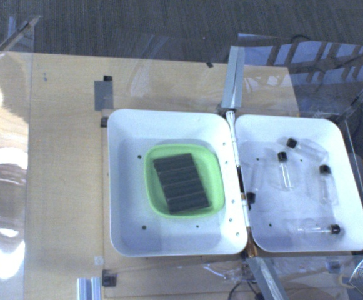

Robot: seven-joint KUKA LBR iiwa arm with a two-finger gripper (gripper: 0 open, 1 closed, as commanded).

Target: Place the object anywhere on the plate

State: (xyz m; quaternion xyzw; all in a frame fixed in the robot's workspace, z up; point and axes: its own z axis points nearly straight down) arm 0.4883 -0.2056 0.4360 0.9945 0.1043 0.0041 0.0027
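1. We see a dark ridged block lying on the green plate in the left bin.
2. We cannot tell the gripper's state.
3. If another clear vial must go, we lift it well clear of the bin walls.

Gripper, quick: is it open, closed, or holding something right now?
Gripper: cannot be told.
The dark ridged block lies free on the green plate, with nothing gripping it.
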